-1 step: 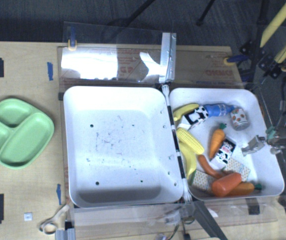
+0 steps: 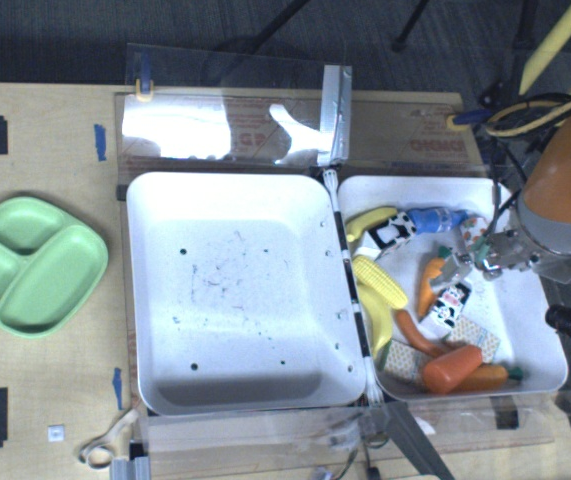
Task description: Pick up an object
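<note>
The right bin (image 2: 540, 343) holds a heap of toy food. A yellow banana (image 2: 365, 220) and a black-and-white cow-patterned toy (image 2: 395, 231) lie at its far left, with a blue bottle (image 2: 433, 218) beside them. A yellow corn cob (image 2: 379, 280) lies along the left wall. An orange carrot (image 2: 429, 278), a second black-and-white toy (image 2: 448, 306), a reddish sausage (image 2: 420, 336) and an orange pepper-like piece (image 2: 455, 366) fill the middle and front. My gripper (image 2: 472, 255) hangs low over the bin's middle, just right of the carrot and above the second black-and-white toy.
The left bin (image 2: 235, 288) sits beside the right one, sharing a middle wall. A green divided plate (image 2: 30, 265) rests on the bench at far left. A clear plastic panel (image 2: 235, 123) stands behind the bins. Cables and the arm's body (image 2: 565, 193) crowd the right side.
</note>
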You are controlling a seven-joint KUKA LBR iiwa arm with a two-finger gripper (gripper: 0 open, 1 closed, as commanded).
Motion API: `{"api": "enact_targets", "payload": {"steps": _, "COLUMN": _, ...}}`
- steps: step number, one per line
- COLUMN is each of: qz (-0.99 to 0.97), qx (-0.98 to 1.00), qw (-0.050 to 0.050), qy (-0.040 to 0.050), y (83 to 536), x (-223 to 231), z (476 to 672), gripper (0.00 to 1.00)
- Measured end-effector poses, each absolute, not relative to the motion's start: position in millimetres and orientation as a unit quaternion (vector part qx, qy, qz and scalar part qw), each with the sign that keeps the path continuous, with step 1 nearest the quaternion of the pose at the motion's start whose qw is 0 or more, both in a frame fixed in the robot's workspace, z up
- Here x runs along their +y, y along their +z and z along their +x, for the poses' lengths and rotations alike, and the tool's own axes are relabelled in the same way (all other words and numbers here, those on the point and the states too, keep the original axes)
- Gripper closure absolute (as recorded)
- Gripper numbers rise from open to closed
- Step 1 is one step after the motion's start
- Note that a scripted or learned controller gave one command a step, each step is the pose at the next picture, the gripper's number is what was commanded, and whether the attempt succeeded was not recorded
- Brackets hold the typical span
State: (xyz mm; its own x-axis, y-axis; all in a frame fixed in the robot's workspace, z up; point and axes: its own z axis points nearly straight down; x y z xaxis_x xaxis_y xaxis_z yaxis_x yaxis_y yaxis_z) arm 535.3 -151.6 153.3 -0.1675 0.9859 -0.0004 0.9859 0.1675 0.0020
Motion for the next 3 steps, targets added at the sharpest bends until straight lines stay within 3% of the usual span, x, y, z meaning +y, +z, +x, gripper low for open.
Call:
{"api": "enact_targets", "payload": {"steps": 1, "qz": 0.628, "qx": 0.778, "qw": 0.003, "qy": 0.0017, "y": 87, "x": -109, "z": 567.6, "gripper": 0.00}}
{"api": "enact_targets", "payload": {"steps": 2, "qz": 0.570, "qx": 0.822, "qw": 0.001, "qy": 0.0007, "y": 111, "x": -116, "z": 543.7, "gripper": 0.00}}
{"api": "enact_targets", "payload": {"steps": 3, "qz": 0.506, "qx": 0.862, "qw": 0.001, "qy": 0.0013, "y": 87, "x": -123, "z": 553.8, "gripper": 0.00}}
